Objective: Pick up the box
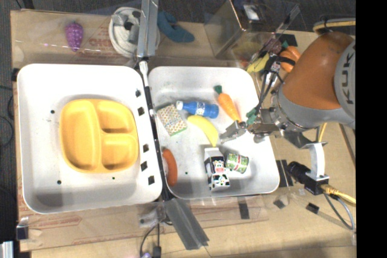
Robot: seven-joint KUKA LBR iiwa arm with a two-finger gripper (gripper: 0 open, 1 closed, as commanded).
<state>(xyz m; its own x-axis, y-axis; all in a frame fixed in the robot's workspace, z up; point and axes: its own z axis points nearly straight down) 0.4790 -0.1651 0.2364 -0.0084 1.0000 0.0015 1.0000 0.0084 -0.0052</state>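
Note:
A small box (172, 120) with a green and white checkered face lies in the right bin (181, 78), near its left wall. A second, black and white patterned box (216, 171) stands near the bin's front, touching a green can (237, 162). My gripper (232, 132) hangs over the middle right of this bin, just right of a banana (204, 129) and above the green can. It is apart from both boxes, and I see nothing held in it.
The right bin also holds a blue bottle (199, 109), a carrot (228, 104) and a red sausage (170, 167) by the left wall. In the left bin (36, 87) sits a yellow divided tray (100, 133). Clutter lies on the bench behind the bins.

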